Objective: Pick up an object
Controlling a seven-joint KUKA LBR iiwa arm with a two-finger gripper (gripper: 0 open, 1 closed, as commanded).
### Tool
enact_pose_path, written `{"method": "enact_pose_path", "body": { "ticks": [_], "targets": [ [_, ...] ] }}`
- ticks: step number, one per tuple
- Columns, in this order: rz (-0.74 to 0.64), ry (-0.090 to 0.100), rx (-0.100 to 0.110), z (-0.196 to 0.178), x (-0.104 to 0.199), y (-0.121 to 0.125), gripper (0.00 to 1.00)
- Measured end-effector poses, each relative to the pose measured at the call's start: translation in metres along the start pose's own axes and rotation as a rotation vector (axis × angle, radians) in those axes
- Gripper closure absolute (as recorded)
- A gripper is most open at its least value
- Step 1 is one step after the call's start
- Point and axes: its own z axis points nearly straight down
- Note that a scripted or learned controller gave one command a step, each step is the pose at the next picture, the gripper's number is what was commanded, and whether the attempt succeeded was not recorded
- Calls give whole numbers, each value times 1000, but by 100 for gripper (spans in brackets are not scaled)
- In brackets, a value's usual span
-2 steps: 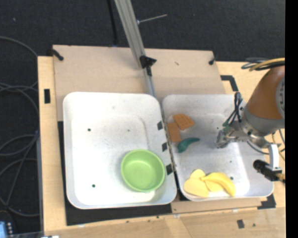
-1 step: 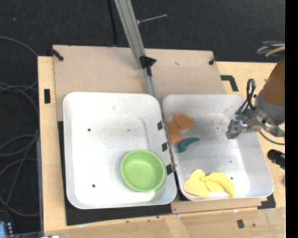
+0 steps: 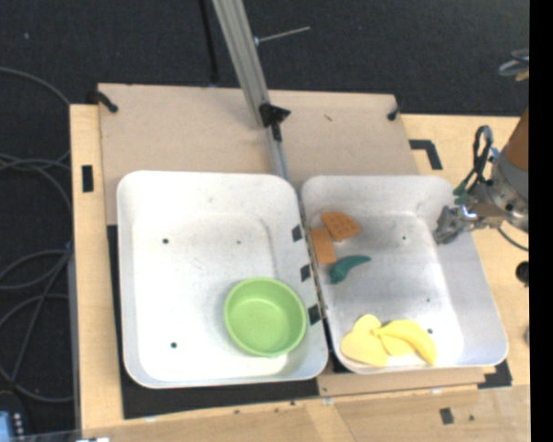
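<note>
My gripper [image 3: 447, 221] hangs over the right bin's [image 3: 461, 293] far edge; its opening I cannot tell. I'd descend squarely on the yellow object [image 3: 387, 341] by the near wall.

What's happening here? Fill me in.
A robot arm reaches in from the right, its gripper over the right bin's upper right rim, with nothing visibly held. That bin holds an orange piece, a teal item and yellow bananas. A green bowl sits in the left bin.
</note>
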Motion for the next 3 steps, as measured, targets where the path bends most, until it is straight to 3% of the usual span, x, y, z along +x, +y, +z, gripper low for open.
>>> {"method": "enact_pose_path", "body": {
  "ticks": [1, 3],
  "targets": [
    [-6, 3, 3, -13, 50, 10, 100],
    [-4, 3, 7, -1, 151, 21, 100]
  ]
}}
